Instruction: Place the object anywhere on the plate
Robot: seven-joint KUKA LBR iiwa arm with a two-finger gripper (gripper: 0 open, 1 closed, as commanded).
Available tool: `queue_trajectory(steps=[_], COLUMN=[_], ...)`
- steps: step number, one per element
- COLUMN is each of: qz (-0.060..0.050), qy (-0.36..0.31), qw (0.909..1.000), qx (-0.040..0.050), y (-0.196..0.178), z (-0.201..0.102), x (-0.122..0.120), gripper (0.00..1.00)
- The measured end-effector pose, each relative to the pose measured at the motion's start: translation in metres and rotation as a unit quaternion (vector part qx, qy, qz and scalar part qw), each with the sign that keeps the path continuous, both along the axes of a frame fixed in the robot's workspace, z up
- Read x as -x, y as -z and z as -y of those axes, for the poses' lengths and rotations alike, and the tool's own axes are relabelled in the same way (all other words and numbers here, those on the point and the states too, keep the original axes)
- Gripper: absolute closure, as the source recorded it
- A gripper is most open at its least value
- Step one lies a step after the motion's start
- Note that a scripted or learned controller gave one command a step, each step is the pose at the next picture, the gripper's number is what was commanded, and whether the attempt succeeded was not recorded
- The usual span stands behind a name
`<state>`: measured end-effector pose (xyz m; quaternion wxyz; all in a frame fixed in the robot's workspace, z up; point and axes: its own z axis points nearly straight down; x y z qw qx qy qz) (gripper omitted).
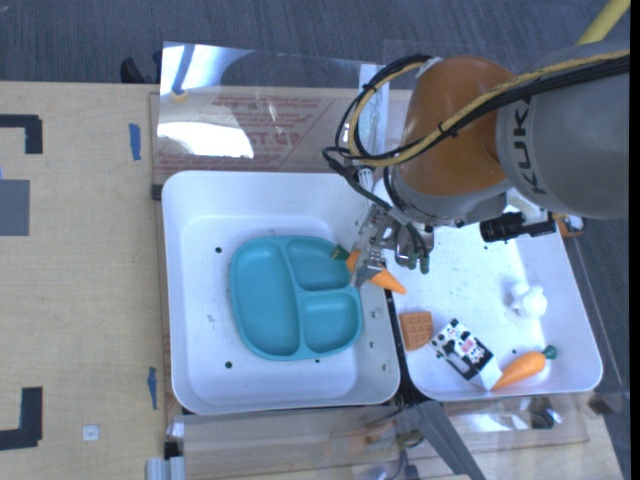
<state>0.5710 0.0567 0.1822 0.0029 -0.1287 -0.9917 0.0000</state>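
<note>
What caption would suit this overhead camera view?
Gripper carries a small orange carrot over the bin divider toward the teal plate.

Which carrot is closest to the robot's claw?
The carrot at the gripper, beside the blue plate. The other carrot lies far off in the right bin.

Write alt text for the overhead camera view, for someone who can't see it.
A grey KUKA arm's gripper holds a small orange carrot toy between its fingers, just past the right edge of a teal divided plate in the left white bin. The right bin holds a waffle piece, a black-and-white packet, another toy carrot and a small white object.
</note>
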Motion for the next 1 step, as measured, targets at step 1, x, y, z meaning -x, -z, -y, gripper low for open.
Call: queue_trajectory(steps=[1], qz=[0.0], qy=[0.001], qw=[1.0], qx=[0.0002], y=[0.0], z=[0.0008], x=[-0.0001], gripper=[0.0])
